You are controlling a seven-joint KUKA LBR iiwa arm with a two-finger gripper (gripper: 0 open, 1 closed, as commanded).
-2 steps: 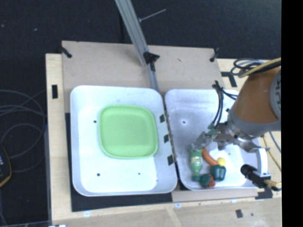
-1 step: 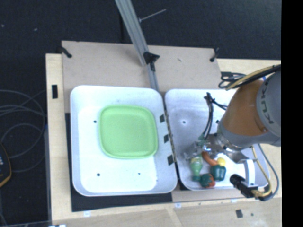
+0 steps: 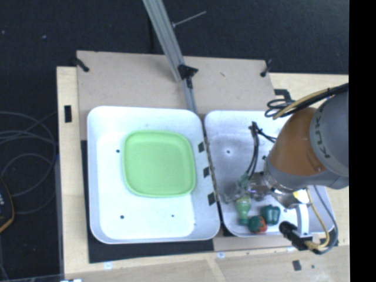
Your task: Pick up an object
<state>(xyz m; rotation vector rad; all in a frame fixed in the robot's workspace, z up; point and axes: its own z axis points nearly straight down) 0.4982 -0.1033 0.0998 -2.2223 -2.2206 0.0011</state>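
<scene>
While the arm [image 3: 305, 145] reaches over the right bin [image 3: 226, 134], its gripper [image 3: 245, 188] sits low at about seven o'clock in that bin; whether it is clenched I cannot tell. Small objects [image 3: 255, 216] (green ones, one with red) cluster just beneath. A green plate [image 3: 158, 163] lies in the left bin [image 3: 106, 216].

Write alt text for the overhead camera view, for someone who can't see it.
A grey and orange robot arm reaches from the right into the right bin, its gripper low over a few small green and red objects near the front edge. The left bin holds a green plate.
</scene>
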